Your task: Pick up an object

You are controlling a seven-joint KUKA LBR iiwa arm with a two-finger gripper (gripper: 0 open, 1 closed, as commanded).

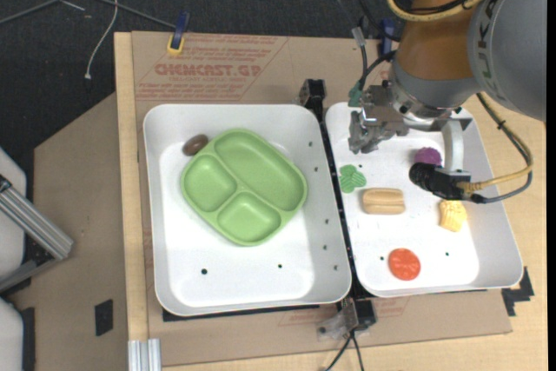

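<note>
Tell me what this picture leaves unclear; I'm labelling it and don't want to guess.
- Gripper, camera view: fingers small and dark, open or shut unclear.
- Purple object: partly covered by the arm's black fitting, shape unclear.
- Small brown item beside the green tray: too small to identify.
- Arm's upper part: cut off by the right edge.

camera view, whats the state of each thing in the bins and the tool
green divided plate: upright, tilted in the left bin
brown piece: beside the plate's upper left rim
green leafy piece: lying in the right bin
tan bread-like piece: lying flat
red round piece: lying flat
yellow piece: lying
purple piece: lying, near the arm
tool: above the right bin
</note>
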